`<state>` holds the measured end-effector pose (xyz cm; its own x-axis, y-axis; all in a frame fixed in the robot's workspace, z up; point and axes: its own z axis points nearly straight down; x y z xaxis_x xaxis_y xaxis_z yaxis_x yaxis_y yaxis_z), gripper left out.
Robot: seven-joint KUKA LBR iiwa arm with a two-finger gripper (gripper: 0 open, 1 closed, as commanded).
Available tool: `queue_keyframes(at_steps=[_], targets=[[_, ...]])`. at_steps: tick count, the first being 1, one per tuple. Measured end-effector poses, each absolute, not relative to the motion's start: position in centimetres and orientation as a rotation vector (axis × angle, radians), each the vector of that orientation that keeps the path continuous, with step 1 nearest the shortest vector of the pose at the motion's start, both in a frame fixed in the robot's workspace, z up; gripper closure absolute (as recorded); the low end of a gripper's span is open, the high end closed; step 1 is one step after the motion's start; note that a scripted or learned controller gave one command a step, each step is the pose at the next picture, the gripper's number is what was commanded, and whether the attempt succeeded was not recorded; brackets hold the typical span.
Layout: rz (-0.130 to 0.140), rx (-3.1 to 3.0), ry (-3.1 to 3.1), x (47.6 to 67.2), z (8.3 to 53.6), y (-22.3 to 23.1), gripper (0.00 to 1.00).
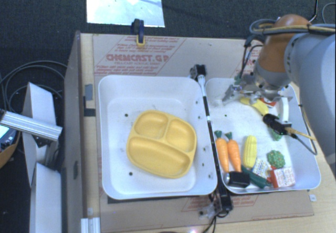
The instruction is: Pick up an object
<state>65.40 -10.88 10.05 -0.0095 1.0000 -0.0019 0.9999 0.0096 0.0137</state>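
Gripper [242, 92] hangs low at the right bin's [315, 166] far end beside a yellow object [258, 106]; whether its fingers are parted cannot be told.

tray [160, 143] yellow | carrots [228, 154] orange, green tops | corn [250, 151] yellow | bins [113, 122] white | broccoli [275, 159] green

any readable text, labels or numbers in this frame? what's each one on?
"CHEMCAST GP": red print on the brown board under the two bins.
Smaller red print lines around it: too blurred to read.
Small white and red box in the right bin: its print is too small to read.
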Motion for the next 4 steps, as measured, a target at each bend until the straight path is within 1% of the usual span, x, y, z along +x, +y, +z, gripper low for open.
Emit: queue_keyframes(at_steps=[1, 2, 3, 4], targets=[[0.009, 2.21, 2.221, 65.9, 18.6, -12.2, 0.0], [0.005, 2.217, 2.219, 63.8, 21.8, -13.3, 0.0], [-0.003, 2.223, 2.222, 61.9, 16.2, -14.4, 0.0], [-0.003, 2.223, 2.224, 58.5, 13.2, -14.1, 0.0]])
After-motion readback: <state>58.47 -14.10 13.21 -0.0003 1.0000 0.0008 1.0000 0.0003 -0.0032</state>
